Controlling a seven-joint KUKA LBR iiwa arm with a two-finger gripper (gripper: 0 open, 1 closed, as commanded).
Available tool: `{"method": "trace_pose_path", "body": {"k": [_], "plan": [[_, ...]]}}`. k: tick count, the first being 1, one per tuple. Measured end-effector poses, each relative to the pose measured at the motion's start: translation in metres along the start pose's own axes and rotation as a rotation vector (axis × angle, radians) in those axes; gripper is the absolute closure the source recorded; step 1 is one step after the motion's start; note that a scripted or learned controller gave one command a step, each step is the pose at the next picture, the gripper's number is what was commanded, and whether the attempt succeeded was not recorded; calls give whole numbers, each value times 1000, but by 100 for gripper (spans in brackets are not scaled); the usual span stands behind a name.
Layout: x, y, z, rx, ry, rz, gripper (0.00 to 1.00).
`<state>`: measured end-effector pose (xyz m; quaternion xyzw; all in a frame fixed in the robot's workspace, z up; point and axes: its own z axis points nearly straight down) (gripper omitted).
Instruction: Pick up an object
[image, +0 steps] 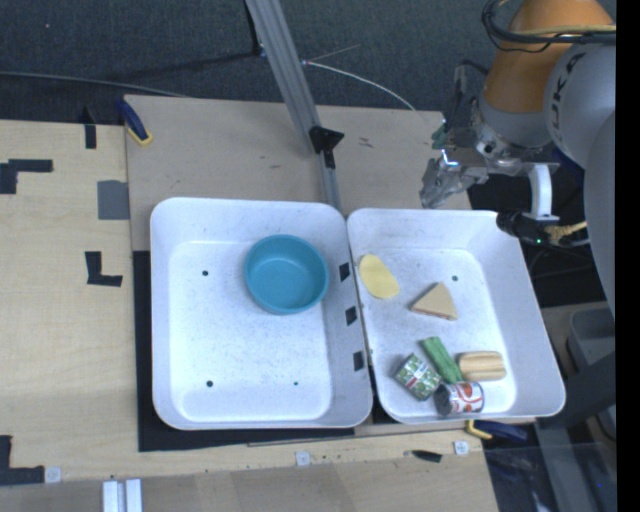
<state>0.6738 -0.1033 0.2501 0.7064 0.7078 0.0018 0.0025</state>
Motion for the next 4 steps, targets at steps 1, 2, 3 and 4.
{"method": "trace_pose_path", "body": {"k": [1,2,3,4], "plan": [[0,1,-43,2,0,0,100],[62,-5,-27,9,2,-5,100],[106,-10,-21,9,2,-3,100],[163,-5,-17,8,2,-5,100]]}}
